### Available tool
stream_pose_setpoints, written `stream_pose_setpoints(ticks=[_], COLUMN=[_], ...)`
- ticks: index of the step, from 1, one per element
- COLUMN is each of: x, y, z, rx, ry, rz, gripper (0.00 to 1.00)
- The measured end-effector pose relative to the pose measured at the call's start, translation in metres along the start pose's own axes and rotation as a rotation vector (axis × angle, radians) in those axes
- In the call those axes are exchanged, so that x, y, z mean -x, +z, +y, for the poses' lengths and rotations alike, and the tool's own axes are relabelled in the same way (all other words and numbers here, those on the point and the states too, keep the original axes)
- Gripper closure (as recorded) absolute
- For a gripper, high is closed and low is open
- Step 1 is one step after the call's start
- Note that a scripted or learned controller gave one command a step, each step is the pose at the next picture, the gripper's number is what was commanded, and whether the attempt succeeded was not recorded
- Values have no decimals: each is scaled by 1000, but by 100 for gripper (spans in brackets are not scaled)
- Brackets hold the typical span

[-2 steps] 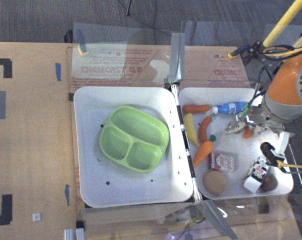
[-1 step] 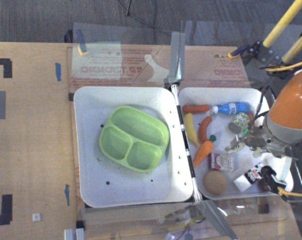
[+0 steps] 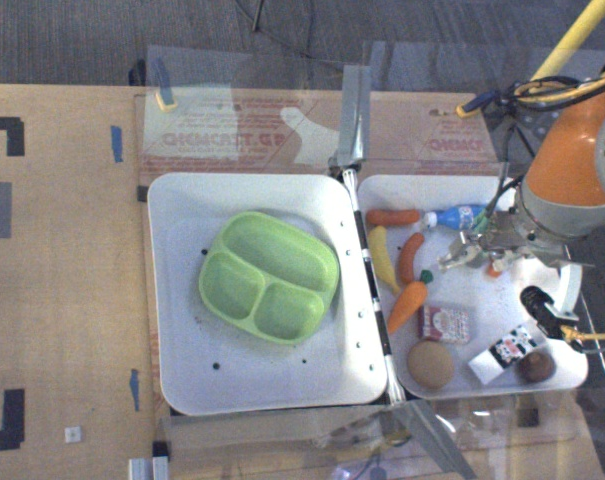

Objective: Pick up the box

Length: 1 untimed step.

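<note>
Box target: there are two candidates in the right bin (image 3: pixel 572 368), a small red-and-white carton (image 3: pixel 445 324) lying flat near the bin's middle, just right of the carrot (image 3: pixel 407 306) and just above the brown round thing (image 3: pixel 431 363), and a white carton with black patches (image 3: pixel 503 353) near the front right corner, touching or almost touching a dark round item (image 3: pixel 536 366). Gripper (image 3: pixel 479 249) hangs over the back half of the same bin, near the water bottle (image 3: pixel 454 218) and right of the sausage (image 3: pixel 411 255); the metal fingers look spread part way with nothing between them, so no grasp yet. Both boxes are apart from the gripper, toward the front of the bin. Handling guess: light cardboard, thin walls, will dent if squeezed hard, printed faces probably a bit slick. Red carton sits flat, so take it across its two short sides from above; the carrot tip and the brown round thing crowd its left and front sides, the right side is freer. White carton is tilted and hemmed in by the bin wall and the dark item, worse pick. Left bin (image 3: pixel 172 268) holds the green divided plate (image 3: pixel 269 277), not relevant
</note>
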State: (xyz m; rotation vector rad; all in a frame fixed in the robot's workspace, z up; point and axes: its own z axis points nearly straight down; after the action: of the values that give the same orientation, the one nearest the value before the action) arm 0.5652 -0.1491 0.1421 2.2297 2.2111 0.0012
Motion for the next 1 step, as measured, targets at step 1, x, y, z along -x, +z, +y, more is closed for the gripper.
stream_pose_setpoints(ticks=[1], x=[-33], y=[56], z=[-61], rx=[3], ry=[149], rz=[1], gripper=[0])
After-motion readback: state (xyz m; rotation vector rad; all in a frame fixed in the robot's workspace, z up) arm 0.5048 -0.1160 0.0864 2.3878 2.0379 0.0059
